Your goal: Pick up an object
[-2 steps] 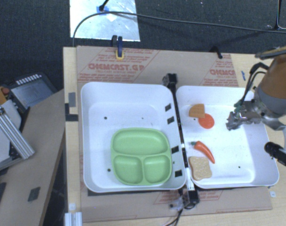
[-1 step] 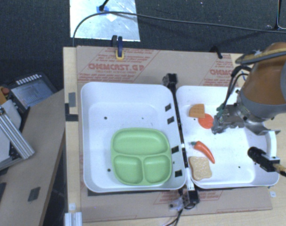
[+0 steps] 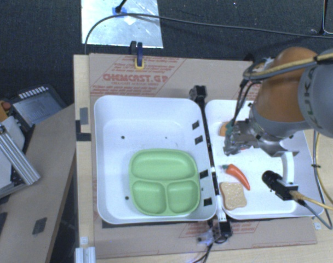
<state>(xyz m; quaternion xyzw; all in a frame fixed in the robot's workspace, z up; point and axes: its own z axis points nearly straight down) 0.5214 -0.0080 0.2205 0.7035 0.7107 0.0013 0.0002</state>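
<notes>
Trouble is likeliest to be coming from aim. The small orange piece (image 3: 223,129) is lying just beside the jaws, on their side facing the divider, and is partly hidden by them. If they are descending beside it rather than over it, they may be closing on air or shoving it against the bin wall (image 3: 210,147). I cannot tell whether the jaws are open or shut, and nothing is showing between them. The red pepper (image 3: 237,175) and the toast slice (image 3: 233,196) are lying near the jaws, toward the camera, just beside each other, so a try at one risks nudging the other. The arm (image 3: 287,100) is reaching over the bin, its wrist pointing down and hanging low above the white floor.
</notes>
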